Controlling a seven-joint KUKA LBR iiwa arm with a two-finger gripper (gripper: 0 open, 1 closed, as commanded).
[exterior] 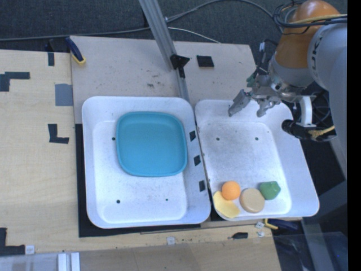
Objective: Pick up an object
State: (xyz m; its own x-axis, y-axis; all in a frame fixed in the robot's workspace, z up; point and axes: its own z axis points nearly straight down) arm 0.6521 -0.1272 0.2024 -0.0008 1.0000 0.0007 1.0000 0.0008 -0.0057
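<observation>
Four small objects cluster at the right bin's (293, 151) lower edge; the gripper (251, 107), fingers spread and empty at upper right, should descend squarely over the orange ball (230, 190)

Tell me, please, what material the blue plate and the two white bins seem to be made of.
The blue plate: probably plastic, smooth and matte, judging by its even colour and soft rounded corners. The left bin and right bin: likely thin moulded plastic, with rounded rims and dark scuffed specks; the material is not certain.
</observation>
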